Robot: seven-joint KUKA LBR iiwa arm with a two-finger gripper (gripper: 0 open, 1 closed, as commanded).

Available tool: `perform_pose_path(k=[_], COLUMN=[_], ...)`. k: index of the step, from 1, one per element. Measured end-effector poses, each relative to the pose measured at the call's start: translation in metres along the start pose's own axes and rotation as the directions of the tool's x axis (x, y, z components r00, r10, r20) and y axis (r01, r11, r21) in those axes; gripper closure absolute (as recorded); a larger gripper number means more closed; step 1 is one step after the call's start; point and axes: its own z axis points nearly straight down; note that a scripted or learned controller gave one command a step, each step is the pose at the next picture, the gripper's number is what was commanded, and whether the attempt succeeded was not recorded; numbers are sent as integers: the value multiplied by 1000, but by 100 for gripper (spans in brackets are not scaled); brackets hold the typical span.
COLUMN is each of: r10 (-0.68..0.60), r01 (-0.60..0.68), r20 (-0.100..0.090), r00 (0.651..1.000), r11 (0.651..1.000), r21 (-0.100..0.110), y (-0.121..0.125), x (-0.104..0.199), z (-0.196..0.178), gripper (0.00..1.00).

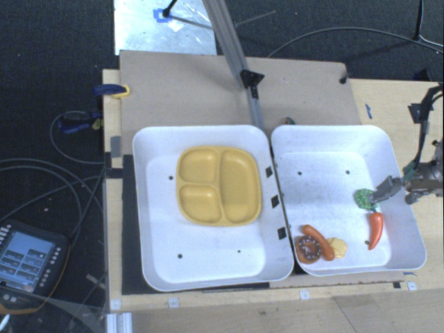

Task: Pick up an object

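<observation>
In the right bin point(333, 165), a small green leafy toy point(362, 199) lies near the right wall. Just below it is an orange-red pepper or carrot point(375, 229). Along the front edge sit an orange sausage point(318, 240), a brown donut point(306, 250) and a small pale yellow piece point(338, 245). My gripper point(381, 191) reaches in from the right, low over the bin, and its tip touches or overlaps the green toy's right side. I cannot see anything lifted.
The left bin point(159, 255) holds a yellow divided plate point(218, 186). A grey pole point(229, 33) slants across the back of the bench. Cables and a handheld screen point(28, 255) lie on the floor at the left.
</observation>
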Motion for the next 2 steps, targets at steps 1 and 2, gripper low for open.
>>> perform_pose_path(k=[1,2], r10=[2,5], r01=[-2,-5], r20=[0,-1], r00=[1000,1000], r11=[1000,1000], r21=[-1,5], y=[0,0], x=[0,-5], z=[0,43], gripper=[0,0])
